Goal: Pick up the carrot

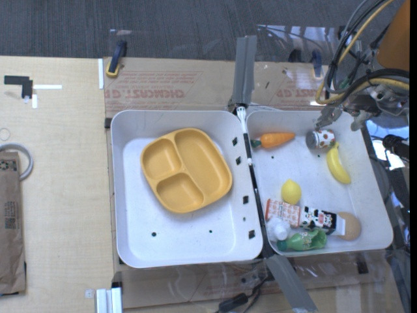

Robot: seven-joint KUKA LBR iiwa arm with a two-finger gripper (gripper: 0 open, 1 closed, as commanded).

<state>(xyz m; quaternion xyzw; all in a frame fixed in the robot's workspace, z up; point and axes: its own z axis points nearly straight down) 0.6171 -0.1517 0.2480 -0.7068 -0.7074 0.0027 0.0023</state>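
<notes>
While the left bin [127, 194] is occupied by a yellow divided plate [186, 169], the carrot [274, 139] is seen lying flat in the right bin [371, 194], near its upper left corner, just beside the divider between the bins, its green end turned left. Lower down, a lemon [291, 191], a milk carton [301, 216] and a green item [301, 241] are found. A banana [338, 165] is placed further right. The gripper [321, 137] is held well right of the carrot, above the banana; whether it is open or closed cannot be told.
</notes>
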